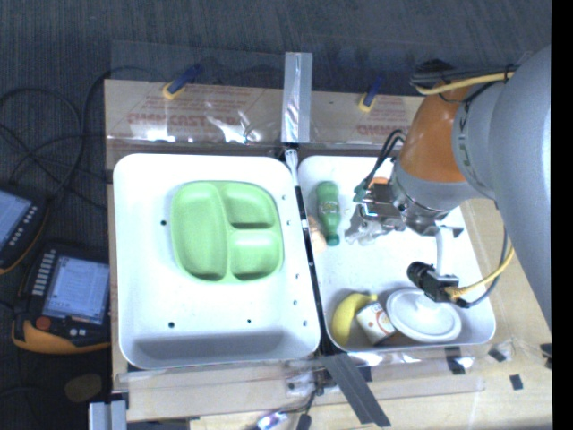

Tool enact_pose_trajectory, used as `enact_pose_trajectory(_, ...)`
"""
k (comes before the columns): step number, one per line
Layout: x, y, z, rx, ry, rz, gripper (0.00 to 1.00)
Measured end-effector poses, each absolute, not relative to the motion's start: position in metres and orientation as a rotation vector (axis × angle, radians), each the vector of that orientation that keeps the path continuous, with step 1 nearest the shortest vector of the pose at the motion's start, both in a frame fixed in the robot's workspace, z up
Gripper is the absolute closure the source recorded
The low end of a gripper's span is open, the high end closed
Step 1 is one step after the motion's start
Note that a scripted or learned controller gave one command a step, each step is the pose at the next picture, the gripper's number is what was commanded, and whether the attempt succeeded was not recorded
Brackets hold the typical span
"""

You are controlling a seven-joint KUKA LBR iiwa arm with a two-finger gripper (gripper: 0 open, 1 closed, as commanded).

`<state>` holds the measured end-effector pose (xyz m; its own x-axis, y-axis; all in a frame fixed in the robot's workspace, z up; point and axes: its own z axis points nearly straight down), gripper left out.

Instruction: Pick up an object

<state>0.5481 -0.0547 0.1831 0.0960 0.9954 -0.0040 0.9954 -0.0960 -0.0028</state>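
- two shallow white bins are seen side by side on the worktop (528,267); the left bin (143,267) and the right bin (474,258) meet along a central divider.
- a green compartment tray (226,228) is laid flat in the left bin, towards its far half, with three recesses visible.
- a green bottle (328,210) is laid on its side in the right bin, at the far left corner, close beside the divider, its length running near-to-far.
- the claw (372,222) is placed in the right bin just to the right of the green bottle, low over the bin floor; whether it touches the bottle cannot be told.
- how far the claw is open cannot be told, as its metal parts are blurred together; nothing is seen held in it.
- the grey arm (501,150) with its orange band (430,146) is reached in from the right, over the far right part of the right bin.
- along the near wall of the right bin, a yellow round object (347,316) is set at the left, a small white cup with a red label (376,322) is touching it, and a white bowl (425,316) is set just to the right.
- a black connector with a yellow cable (434,282) is hung over the white bowl.
- a handheld pendant (67,294) with a screen is placed on the dark floor to the left of the worktop.
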Motion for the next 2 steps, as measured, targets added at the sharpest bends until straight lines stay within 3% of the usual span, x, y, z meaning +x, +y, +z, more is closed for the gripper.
enact_pose_trajectory(1,0.548,-0.055,0.183,2.325,2.110,-0.008,0.00)
enact_pose_trajectory(2,0.483,-0.060,0.183,2.136,2.305,-0.006,0.00)
